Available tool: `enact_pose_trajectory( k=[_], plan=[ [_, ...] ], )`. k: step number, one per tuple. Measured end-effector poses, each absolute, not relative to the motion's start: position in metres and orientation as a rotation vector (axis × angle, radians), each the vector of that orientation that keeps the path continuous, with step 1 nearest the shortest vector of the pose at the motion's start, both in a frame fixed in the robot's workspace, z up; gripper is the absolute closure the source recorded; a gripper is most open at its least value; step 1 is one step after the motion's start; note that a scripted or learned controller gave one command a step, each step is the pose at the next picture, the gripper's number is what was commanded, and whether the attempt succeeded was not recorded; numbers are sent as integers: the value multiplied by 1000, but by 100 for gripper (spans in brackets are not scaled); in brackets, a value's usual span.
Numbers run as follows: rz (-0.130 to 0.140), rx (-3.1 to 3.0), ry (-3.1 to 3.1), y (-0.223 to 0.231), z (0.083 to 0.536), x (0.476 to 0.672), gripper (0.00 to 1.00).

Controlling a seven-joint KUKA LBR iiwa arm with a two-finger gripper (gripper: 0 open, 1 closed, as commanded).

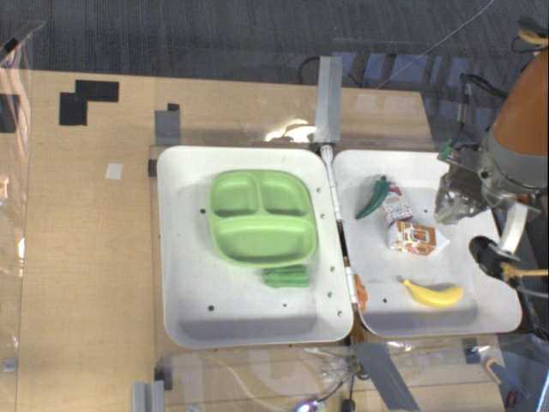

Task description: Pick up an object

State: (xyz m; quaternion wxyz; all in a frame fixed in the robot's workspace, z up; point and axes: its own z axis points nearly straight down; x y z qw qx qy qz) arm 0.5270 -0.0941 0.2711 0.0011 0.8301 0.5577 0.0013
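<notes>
Counter (86,230) carries two white bins: left bin (184,256) has the green divided plate (262,215) with a small green block (286,276) touching its near edge. Right bin (489,316) holds your candidates: snack packet (412,234) mid-bin, banana (434,294) near the front wall, green pepper (372,197) toward the back, all apart from each other. Arm is in over the right bin's right side, pincer (455,204) just right of the packet, nothing between it that I can see; can't tell if open or closed. Looks like approach step, no grasp yet. Next you'd need to centre over one item, probably the packet, then descend
</notes>
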Motion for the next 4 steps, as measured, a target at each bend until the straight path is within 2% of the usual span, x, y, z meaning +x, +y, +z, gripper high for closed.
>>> enact_pose_trajectory(
  k=[1, 2, 3, 4],
  plan=[
    [1, 2985, 978, -107, 255, 487, 100],
    [0, 2960, 1055, -95, 209, 491, 100],
    [-3, 3099, 531, -86, 116, 529, 100],
    [2, 3068, 682, -74, 184, 487, 100]
  ],
)
